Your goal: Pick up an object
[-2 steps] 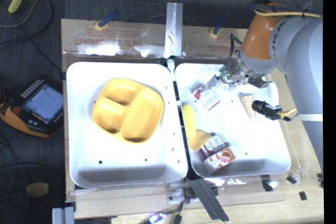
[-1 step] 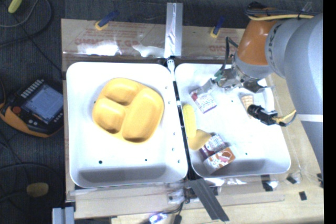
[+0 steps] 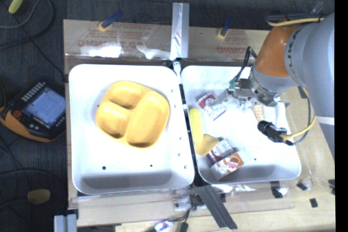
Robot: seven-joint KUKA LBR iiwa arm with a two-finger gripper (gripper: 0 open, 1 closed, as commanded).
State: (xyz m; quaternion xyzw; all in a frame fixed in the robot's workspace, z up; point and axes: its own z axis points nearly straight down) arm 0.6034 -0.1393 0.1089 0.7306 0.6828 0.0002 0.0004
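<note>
In the right bin [image 3: 283, 163] lie a small red and white packet [image 3: 209, 105], a yellow banana-shaped piece [image 3: 194, 121] against the left wall, a yellow wedge [image 3: 205, 143], and two dark red packets [image 3: 219, 149] [image 3: 230, 163] near the front. My gripper [image 3: 232, 89] hangs low over the back middle of this bin. It is just right of the red and white packet and apart from the other things. The wrist's grey body and orange band [image 3: 272, 54] cover the gripper's far side.
A large yellow lumpy object [image 3: 132, 112] takes up the middle of the left bin [image 3: 87, 171]. A black cable plug [image 3: 270, 130] and a yellow cable hang off the wrist over the right bin. A metal divider [image 3: 185, 117] separates the bins.
</note>
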